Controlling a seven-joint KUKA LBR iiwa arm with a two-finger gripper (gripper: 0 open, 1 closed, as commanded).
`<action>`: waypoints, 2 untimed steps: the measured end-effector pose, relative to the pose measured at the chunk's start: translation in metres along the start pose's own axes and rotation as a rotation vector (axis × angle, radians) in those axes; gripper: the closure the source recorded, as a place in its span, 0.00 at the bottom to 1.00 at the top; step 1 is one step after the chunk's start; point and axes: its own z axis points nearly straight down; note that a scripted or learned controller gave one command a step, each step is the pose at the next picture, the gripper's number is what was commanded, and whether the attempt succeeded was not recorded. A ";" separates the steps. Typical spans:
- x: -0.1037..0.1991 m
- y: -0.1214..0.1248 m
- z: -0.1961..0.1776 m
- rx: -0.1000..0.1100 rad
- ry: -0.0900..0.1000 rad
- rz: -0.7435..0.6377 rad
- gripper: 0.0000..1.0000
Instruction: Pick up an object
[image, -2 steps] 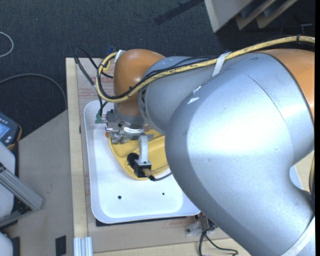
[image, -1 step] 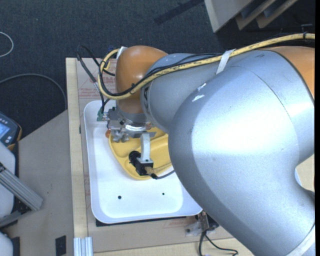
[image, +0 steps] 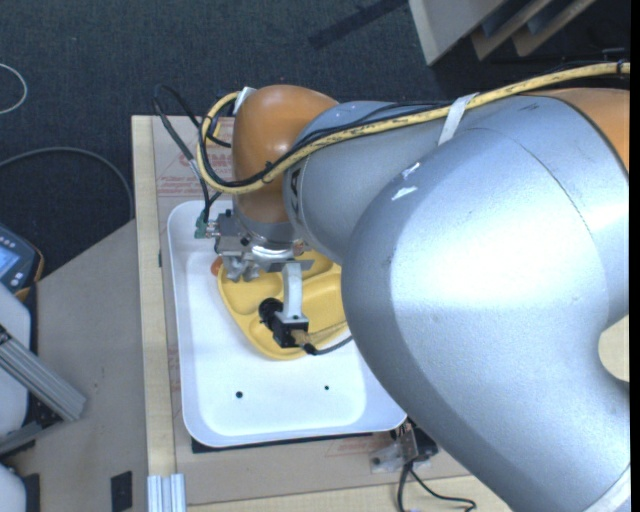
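Bench (image: 150, 330) with white bin (image: 270, 405) at centre-left | grey arm (image: 480, 280) hides frame's right half | gripper (image: 255, 258) over bin's upper middle, grasp state impossible to tell | yellow plastic object (image: 240, 305) beneath it, partly covered.

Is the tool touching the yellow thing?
Cannot tell. In the camera view the tool overlaps the yellow thing, but the slant shows neither contact nor gap.

The gripper (image: 258, 258) hung low in a white bin (image: 270, 405), directly over a yellow object (image: 322, 290) that spread out beneath it; whether the two touched I couldn't make out.
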 end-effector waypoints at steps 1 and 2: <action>-0.008 -0.036 -0.200 -0.014 0.005 0.000 1.00; 0.001 -0.094 -0.339 -0.013 0.007 -0.004 1.00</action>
